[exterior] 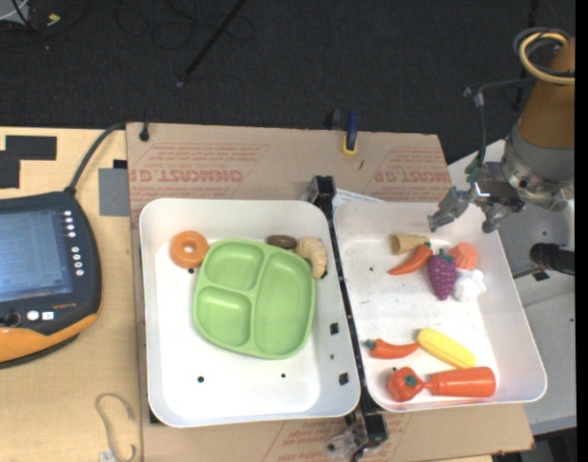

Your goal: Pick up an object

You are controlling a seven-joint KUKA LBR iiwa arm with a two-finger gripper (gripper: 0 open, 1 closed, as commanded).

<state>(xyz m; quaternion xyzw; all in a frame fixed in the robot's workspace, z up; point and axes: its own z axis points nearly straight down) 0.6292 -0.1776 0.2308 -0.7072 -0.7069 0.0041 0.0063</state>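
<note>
Your jaws (pixel 472 212) hang spread and hold nothing, above the far edge of the right bin (pixel 524 354). The nearest toys lie just below them on the bin floor: a cone (pixel 402 243), a carrot (pixel 410 260), grapes (pixel 442 275) (purple) and a strawberry (pixel 465 255), none between the fingers.
</note>
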